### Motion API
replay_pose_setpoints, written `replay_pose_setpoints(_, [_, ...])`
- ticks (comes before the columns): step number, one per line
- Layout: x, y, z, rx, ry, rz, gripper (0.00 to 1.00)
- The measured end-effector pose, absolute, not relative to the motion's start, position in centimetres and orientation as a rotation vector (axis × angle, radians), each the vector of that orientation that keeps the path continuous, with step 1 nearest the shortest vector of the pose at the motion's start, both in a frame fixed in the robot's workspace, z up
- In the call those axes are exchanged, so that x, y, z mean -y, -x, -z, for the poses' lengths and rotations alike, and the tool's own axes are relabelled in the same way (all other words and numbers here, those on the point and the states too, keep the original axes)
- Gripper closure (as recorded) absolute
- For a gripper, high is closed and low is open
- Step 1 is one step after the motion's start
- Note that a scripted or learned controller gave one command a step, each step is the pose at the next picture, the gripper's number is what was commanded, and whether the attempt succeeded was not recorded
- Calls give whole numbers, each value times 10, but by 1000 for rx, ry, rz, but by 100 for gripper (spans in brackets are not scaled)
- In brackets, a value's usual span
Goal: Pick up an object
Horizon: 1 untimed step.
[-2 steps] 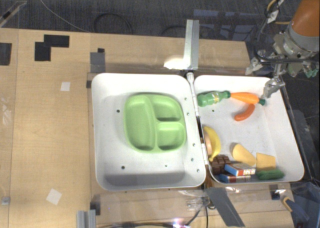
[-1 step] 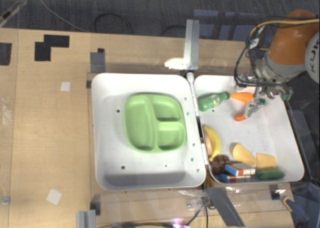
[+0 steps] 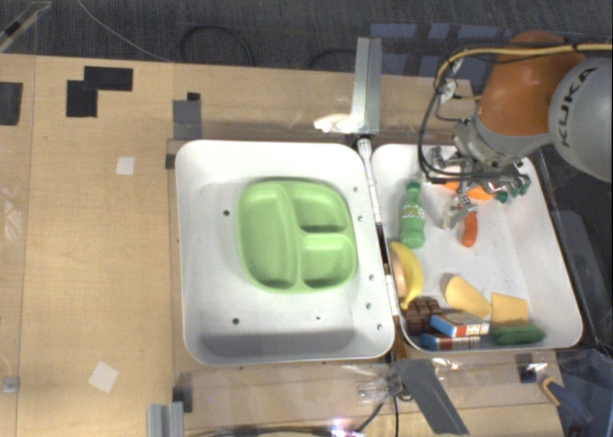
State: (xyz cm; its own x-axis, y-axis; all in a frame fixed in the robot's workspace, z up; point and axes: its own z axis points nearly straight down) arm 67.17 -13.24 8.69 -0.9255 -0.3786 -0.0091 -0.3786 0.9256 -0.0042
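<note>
My gripper [image 3: 466, 197] hangs low over the back of the right bin [image 3: 560, 277], under the orange wrist band. A small red-orange piece [image 3: 468, 231] lies just below it, and an orange piece [image 3: 477, 194] shows right at the gripper's tip. Whether that piece is held is unclear. A green bottle [image 3: 412, 216] stands to the gripper's left, near the bin's left wall. Nearer the front lie a banana [image 3: 410, 273], a yellow wedge [image 3: 465, 295], a yellow block [image 3: 509, 308], a green item [image 3: 518, 334], a brown piece [image 3: 420, 312] and a blue and red box [image 3: 455, 330].
The left bin [image 3: 206, 263] holds a green divided plate [image 3: 295, 234]. A metal post [image 3: 367, 90] rises behind the divider between the bins. Cables loop from the arm's wrist over the right bin's back edge. Bare white floor shows at the right bin's right side.
</note>
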Motion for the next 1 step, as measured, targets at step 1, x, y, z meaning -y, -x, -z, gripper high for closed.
replay_pose_setpoints(1, [111, -623, -89, -2985, 932, 7, 0])
